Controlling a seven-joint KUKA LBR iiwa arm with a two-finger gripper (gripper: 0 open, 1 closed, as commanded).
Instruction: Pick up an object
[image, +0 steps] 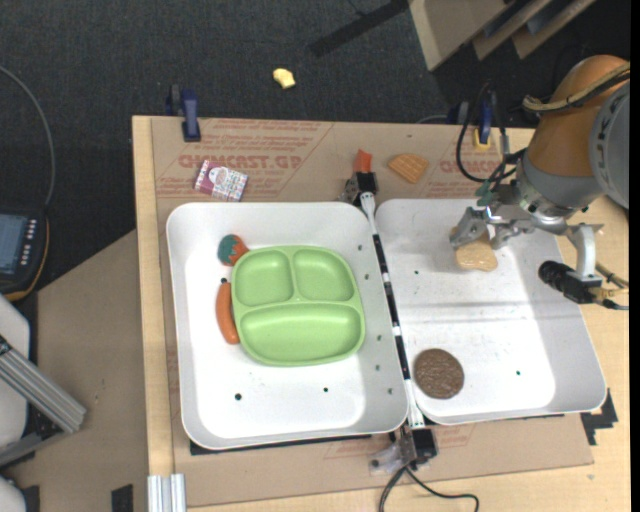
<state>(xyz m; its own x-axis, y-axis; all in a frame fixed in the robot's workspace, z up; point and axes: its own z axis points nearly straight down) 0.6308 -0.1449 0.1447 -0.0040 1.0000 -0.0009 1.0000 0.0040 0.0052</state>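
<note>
grey metal fingers of the gripper (480, 226) reach down into the right bin (560, 350) near its far edge, and they look spread apart, straddling the top of a tan bread-like piece (477, 260) that lies on the bin floor just below them; nothing is clearly pinched between them and the piece seems to rest on the bin. behind the gripper the arm (575, 140) rises to the right, grey with its orange band. nearer the camera in the same bin lies a round brown patty (438, 372), well apart from the tan piece and close to the wall shared with the other bin. the left bin (200, 330) holds a green divided plate (297, 304) with three compartments; a small teal and orange item (232, 248) sits at the plate's far left corner, and an orange sausage-shaped item (227, 311) lies along its left side, touching or just beside it. on the cardboard beyond the bins are a small pink and white packet (221, 179) to the left and a tan cracker-like piece (407, 167) near the middle. a small yellow item (285, 77) lies on the dark floor past the bench.
</note>
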